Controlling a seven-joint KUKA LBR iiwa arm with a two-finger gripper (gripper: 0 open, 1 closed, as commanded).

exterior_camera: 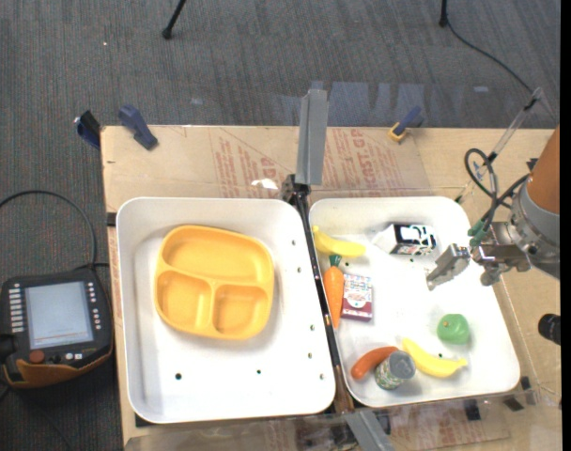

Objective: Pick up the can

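Grey-lidded can [394, 370] near right bin [504, 346] front, between chilli [372, 361], banana [434, 359]

Both bins [140, 252] look like smooth, slightly glossy white plastic; the yellow tray [213, 280] is glossy plastic too. The desk [220, 158] is matt brown cardboard. The can [394, 371] has a dull metal top.

I'm watching the arm [539, 214] reaching in from the right, wrist level, the gripper [447, 267] hanging low with nothing between its fingers.
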